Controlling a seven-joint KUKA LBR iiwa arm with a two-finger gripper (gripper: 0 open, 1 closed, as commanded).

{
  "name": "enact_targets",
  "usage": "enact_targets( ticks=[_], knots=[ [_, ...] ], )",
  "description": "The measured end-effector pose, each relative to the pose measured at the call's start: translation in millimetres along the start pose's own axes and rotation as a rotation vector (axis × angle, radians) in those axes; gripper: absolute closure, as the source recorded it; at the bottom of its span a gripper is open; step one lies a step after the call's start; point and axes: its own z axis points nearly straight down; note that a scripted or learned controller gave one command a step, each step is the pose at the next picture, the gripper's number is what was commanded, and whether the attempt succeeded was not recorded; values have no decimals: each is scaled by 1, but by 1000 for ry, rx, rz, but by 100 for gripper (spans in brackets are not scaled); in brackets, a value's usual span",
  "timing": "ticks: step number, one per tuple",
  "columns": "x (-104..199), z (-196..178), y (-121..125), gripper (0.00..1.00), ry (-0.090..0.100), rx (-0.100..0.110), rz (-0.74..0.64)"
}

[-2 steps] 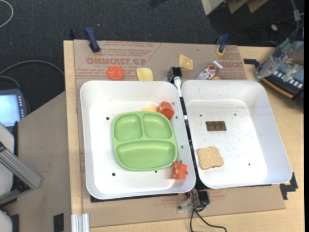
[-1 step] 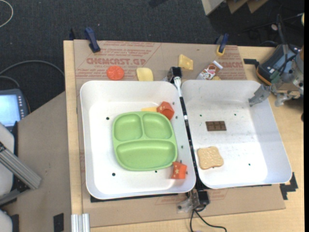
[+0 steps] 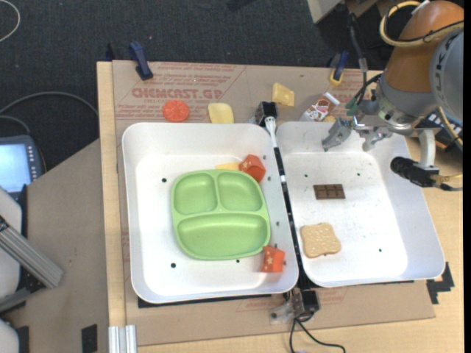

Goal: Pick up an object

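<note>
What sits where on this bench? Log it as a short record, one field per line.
left bin: green divided plate, orange piece at its top edge, orange piece at its lower right
right bin: chocolate bar, cracker
behind bins: orange disc, two yellow pieces
end effector: above right bin's far edge, holding nothing visible

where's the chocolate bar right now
The chocolate bar lies in the right bin, near its left wall, just above the slice of toast.
</note>
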Motion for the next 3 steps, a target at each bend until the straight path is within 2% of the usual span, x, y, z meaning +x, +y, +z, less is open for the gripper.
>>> enact_targets(
  ticks=[1, 2, 3],
  knots=[
    [-13, 83, -51, 0, -1, -1, 14],
    [-13, 66, -46, 100, -5, -14, 11],
    [-13, 67, -47, 0, -5, -12, 11]
  ],
)
